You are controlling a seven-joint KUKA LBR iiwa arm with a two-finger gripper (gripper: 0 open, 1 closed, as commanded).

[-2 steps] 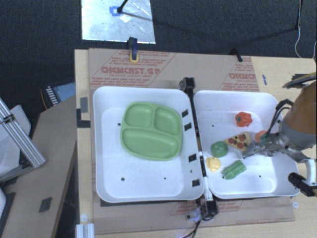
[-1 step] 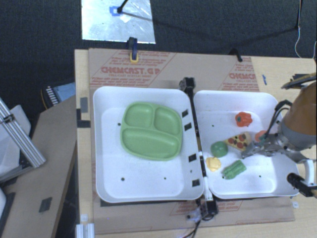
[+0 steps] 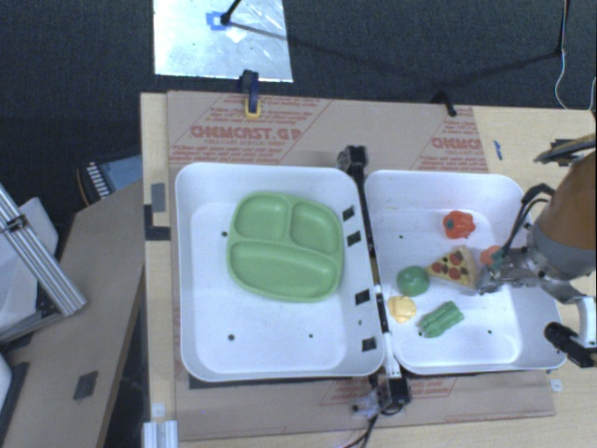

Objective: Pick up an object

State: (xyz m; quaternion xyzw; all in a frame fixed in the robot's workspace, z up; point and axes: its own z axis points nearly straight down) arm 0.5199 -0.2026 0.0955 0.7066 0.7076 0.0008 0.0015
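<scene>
Just left of claw (image 3: pixel 489 278): pizza slice (image 3: pixel 453 266), touching or nearly; claw grip state can't tell, tomato (image 3: pixel 458 222) up-left.

Dark carpeted floor (image 3: pixel 75 63) around the tabletop (image 3: pixel 392 124), which is covered by a tan sheet printed "CHEMCAST GP" in red. Shiny metal plate (image 3: pixel 222 26) on the floor beyond the tabletop's far edge, blue mark on it. Aluminium extrusion (image 3: pixel 33 259) at left. Thin black cable (image 3: pixel 448 63) crosses the carpet.
</scene>
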